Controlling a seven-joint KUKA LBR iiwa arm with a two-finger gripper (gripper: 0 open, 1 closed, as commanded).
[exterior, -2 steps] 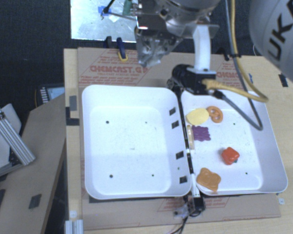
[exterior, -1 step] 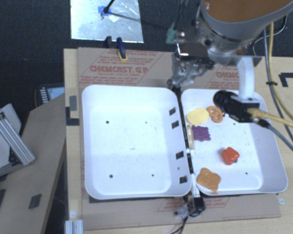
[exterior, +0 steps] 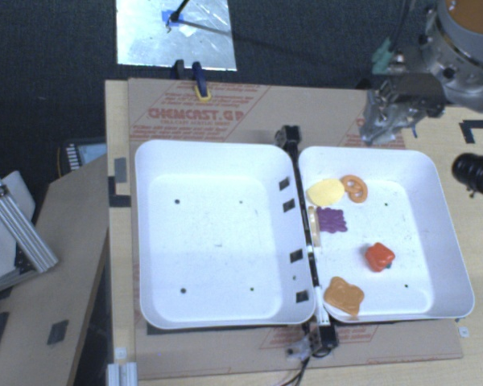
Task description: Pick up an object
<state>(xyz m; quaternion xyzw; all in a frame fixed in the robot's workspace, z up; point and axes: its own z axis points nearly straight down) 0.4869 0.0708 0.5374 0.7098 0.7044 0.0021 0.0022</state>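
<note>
The right bin holds several small things. A pale yellow disc lies near its upper left, with a brown pretzel just to its right. Below them sits a purple piece. A red pepper-like piece rests in the middle right, and an orange toast-shaped piece lies at the lower left corner. My gripper hangs above the bench just past the right bin's far rim, apart from all of the objects. Nothing shows between it and the bin.
The left bin lies beside the right one, joined by a black-clipped divider. A silvery sheet lies at the back left. A metal rail stands off the bench's left side.
</note>
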